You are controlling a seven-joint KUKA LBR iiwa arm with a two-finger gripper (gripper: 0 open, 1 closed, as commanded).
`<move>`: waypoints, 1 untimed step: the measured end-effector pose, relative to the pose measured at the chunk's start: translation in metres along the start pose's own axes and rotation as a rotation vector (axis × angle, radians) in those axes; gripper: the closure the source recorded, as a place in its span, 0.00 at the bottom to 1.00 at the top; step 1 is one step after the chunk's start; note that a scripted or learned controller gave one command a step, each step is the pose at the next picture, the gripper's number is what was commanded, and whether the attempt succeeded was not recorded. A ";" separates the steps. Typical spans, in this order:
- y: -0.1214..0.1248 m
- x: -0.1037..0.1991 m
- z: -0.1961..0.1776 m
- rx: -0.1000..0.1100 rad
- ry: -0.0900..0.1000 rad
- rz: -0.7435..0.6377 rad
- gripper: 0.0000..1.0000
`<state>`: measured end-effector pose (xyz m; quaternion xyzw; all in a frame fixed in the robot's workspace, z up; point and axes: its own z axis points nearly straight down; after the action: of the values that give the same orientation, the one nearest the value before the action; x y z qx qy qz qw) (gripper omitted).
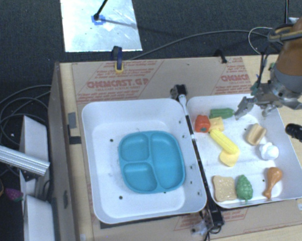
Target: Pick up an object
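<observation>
While the pincer [254, 105] hangs over the far edge of the right bin [301, 179], its two fingers are spread apart with nothing between them. Below it in that bin lie a green piece [221, 113], an orange-red piece [201, 122], a yellow corn cob [224, 141], a tan bread roll [255, 134], a white egg [269, 151], a toast slice [223, 187], a green leafy piece [244, 187] and a drumstick [272, 180]. Just beside it, the left bin [98, 147] on the surface holds a blue divided plate [151, 161].

A blue divided plate [151, 161] is seen in the left bin [100, 127]. A foil sheet [100, 22] is laid at twelve o'clock, an aluminium bar [17, 157] at nine.
</observation>
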<state>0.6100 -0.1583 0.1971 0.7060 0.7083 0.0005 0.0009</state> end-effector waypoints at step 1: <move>-0.005 0.046 0.113 0.000 0.001 -0.001 0.00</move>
<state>0.6051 -0.1121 0.0843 0.7058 0.7084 0.0007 0.0005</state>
